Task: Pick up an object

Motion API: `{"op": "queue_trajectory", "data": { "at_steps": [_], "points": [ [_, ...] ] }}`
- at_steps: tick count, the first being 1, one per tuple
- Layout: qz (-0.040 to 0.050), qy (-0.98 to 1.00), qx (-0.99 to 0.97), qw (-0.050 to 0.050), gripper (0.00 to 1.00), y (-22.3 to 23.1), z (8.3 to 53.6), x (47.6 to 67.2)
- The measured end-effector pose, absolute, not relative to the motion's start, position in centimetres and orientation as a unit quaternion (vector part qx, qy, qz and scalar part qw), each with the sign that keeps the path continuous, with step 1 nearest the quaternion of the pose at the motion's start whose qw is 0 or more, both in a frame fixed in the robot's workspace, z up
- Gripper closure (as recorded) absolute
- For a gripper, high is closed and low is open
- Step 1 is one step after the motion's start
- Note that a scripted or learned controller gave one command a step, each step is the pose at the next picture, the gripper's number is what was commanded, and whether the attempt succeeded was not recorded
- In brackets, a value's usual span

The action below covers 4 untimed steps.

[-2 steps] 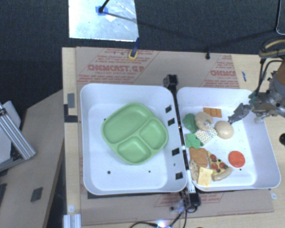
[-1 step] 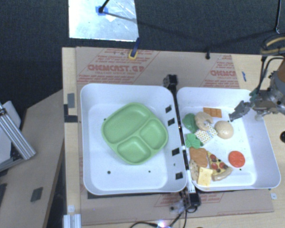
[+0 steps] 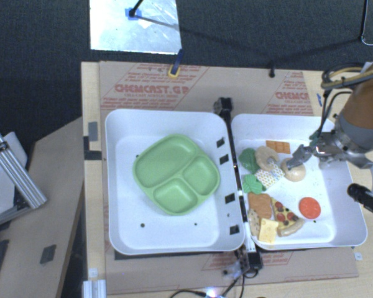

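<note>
Currently gripper (image 3: 293,163) low in right bin (image 3: 345,185), tip touching beige round piece (image 3: 294,172); finger state cannot tell. Crowding beige piece: orange cracker (image 3: 278,146) beyond, green leaf (image 3: 248,159) and checkered piece (image 3: 268,177) toward left bin (image 3: 121,166), red disc (image 3: 309,207) and pizza slice (image 3: 285,217) nearer camera. Green divided plate (image 3: 176,174) in left bin.

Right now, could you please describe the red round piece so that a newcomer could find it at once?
Look in the right-hand white bin, among the toy food. The red disc lies alone toward the near right part of the floor, just right of the pizza slice. It is the only plain red, flat, round piece there.
</note>
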State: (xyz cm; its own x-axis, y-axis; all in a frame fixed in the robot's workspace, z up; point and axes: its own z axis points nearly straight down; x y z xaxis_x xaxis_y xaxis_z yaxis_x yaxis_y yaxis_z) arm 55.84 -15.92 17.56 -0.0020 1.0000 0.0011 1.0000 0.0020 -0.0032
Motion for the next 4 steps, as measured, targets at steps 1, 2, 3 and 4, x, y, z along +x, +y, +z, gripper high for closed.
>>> {"op": "queue_trajectory", "data": {
  "at_steps": [1,2,3,4],
  "points": [
    [0.0007,-0.708,-0.707,0.001,0.0,-16.8,12.0,56.0],
    [-0.002,-0.708,-0.707,0.0,0.0,-16.8,8.7,56.3],
    [-0.0043,-0.708,-0.706,-0.004,1.0,-16.8,10.1,56.6],
    [-0.0016,-0.709,-0.706,-0.003,1.0,-16.8,16.5,56.4]
  ]
}}
